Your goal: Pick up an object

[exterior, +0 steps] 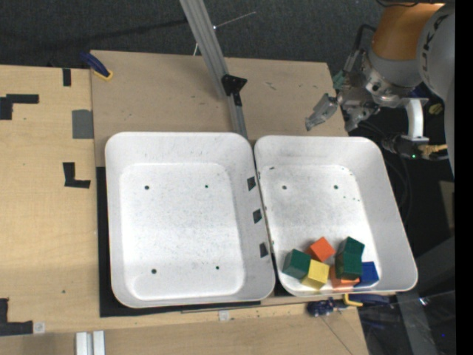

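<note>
- Camera view: gripper (323,115) sits at about 2 o'clock, above the bench beyond the right bin's (384,198) far rim, clear of both bins.
- Fingers: small and blurred; cannot tell how far apart. Nothing seen between them.
- Blocks (330,262) clustered at 5 o'clock in right bin's near corner: two green, orange, yellow, blue, touching; possibly one more beneath.
- Left bin (111,198) at 7 o'clock.

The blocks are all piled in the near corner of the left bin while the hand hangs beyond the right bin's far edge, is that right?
Not quite: the blocks sit in the near corner of the right bin, not the left bin. The camera view shows this. The hand does hang beyond the right bin's far edge.
</note>
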Action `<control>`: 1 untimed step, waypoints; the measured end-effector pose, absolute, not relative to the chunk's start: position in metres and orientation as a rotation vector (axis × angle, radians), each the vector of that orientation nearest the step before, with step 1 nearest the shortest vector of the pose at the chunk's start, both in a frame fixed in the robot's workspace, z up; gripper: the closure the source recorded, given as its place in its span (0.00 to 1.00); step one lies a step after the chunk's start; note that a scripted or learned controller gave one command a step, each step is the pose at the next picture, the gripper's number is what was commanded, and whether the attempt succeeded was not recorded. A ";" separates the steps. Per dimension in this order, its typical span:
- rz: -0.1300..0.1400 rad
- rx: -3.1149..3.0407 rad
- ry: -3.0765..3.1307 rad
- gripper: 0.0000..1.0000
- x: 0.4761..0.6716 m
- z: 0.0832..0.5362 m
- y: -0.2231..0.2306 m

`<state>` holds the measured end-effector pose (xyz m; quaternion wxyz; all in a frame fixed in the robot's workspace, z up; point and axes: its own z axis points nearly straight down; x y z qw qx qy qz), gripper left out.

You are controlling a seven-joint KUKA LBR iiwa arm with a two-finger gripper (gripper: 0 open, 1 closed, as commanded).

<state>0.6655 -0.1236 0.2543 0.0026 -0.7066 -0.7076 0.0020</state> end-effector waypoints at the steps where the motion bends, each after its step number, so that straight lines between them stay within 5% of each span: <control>1: 0.003 -2.219 -2.223 0.00 0.666 0.258 -0.124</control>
